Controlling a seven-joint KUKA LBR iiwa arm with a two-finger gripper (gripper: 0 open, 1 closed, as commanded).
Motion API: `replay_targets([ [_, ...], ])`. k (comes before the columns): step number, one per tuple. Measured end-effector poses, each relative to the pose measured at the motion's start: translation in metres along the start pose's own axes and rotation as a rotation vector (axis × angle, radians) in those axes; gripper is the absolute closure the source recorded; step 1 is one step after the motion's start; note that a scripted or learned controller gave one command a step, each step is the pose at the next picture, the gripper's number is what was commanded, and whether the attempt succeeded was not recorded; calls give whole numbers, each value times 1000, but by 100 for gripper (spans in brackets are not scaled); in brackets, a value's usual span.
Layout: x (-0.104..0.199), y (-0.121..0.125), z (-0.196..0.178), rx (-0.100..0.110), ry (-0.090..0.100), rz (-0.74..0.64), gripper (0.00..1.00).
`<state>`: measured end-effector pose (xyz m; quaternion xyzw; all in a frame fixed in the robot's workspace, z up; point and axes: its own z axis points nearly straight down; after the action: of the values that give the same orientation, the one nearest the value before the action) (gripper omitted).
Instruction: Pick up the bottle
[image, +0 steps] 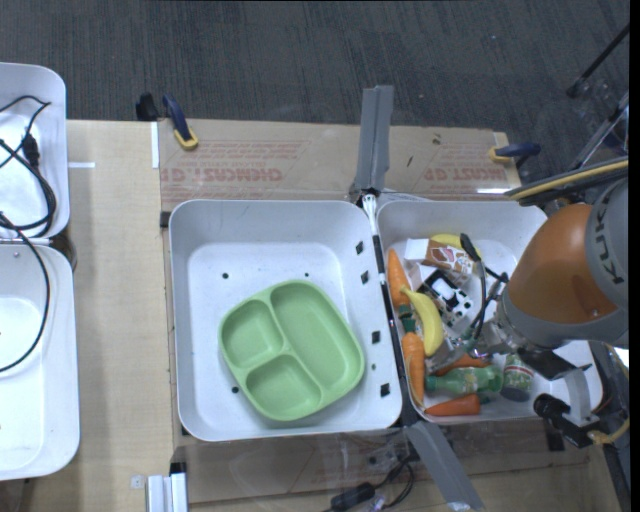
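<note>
A green bottle (464, 381) lies on its side near the front of the right bin (395, 215), between an orange carrot (452, 406) and a pile of toy food. The arm's orange band (565, 270) hangs over the bin's right half and hides what is under it. My gripper (487, 338) points down into the pile just above the bottle, partly covered by the wrist and its cables. Nothing can be made out between its fingers.
The right bin also holds a banana (428, 320), two more carrots (398, 275) along its left wall, a snack packet (450, 256) and a small round jar (517, 378). A green divided plate (292, 348) lies in the left bin (190, 300).
</note>
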<state>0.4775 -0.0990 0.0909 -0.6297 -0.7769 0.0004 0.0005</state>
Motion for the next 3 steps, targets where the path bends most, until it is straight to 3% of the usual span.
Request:
replay_targets([
  [1,-41,-8,-39,-1,-1,25,0],
  [2,-11,-2,0,-1,0,-380,0],
  [3,-12,-1,-9,-3,-1,-376,100],
])
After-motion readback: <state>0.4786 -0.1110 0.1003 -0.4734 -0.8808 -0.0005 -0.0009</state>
